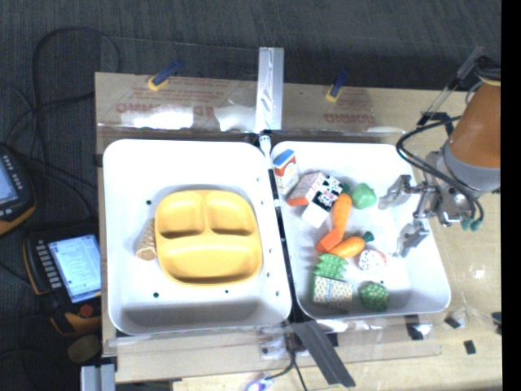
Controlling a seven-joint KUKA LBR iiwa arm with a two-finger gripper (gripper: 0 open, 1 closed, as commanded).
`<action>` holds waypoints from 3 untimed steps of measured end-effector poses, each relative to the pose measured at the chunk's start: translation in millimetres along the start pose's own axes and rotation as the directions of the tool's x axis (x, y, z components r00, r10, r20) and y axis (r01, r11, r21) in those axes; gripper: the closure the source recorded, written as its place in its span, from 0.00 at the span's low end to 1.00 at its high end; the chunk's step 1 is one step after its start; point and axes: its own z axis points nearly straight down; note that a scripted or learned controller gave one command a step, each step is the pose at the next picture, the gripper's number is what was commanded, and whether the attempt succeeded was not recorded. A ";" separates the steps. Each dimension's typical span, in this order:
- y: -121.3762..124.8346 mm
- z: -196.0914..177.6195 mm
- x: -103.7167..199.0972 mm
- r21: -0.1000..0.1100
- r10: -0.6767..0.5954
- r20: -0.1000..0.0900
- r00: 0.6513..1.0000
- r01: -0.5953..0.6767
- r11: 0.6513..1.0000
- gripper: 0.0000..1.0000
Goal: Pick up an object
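Note:
The right bin (423, 279) holds several toy foods: a small milk carton (284, 169), a cow-patterned box (326, 190), a long carrot (339, 217), a green round piece (363, 195), a short orange piece (352, 247), a red-and-white slice (372, 260), a green leafy piece (330, 265), a green patterned box (332, 290) and a broccoli (374, 295). My gripper (404, 216) hangs over the bin's right side, to the right of the pile. Its fingers (396, 192) are spread open with nothing between them.
The left bin (122, 300) carries a yellow divided plate (208, 235) with a tan cone (146, 241) at its left edge. Clamps and tape line the bench's back edge. Cables and handheld devices lie off the bench to the left.

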 end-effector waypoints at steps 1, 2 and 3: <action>25.1 101.7 -24.8 0.000 0.261 0.009 0.965 -0.261 0.965 0.00; 69.4 101.3 -42.1 0.000 0.267 0.013 0.964 -0.267 0.964 0.00; 88.8 101.1 -54.3 0.009 0.210 0.014 0.978 -0.210 0.978 0.00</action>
